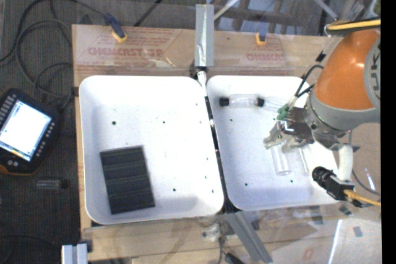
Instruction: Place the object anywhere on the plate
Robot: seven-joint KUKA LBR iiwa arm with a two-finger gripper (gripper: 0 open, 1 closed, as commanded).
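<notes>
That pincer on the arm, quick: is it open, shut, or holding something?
Pincer: over the right bin, above a clear tube; open or shut cannot be told.

The arm (pixel 349 80) comes in from the right side of the camera view, its big orange band bulging above the grey wrist. The wrist is bent down and toward the left, pointing the gripper (pixel 286 144) steeply downward. The gripper is a cluster of pale metal parts with thin wires running to it from the wrist. Its 2 fingers blur together from here, so their spacing is unclear.
</notes>
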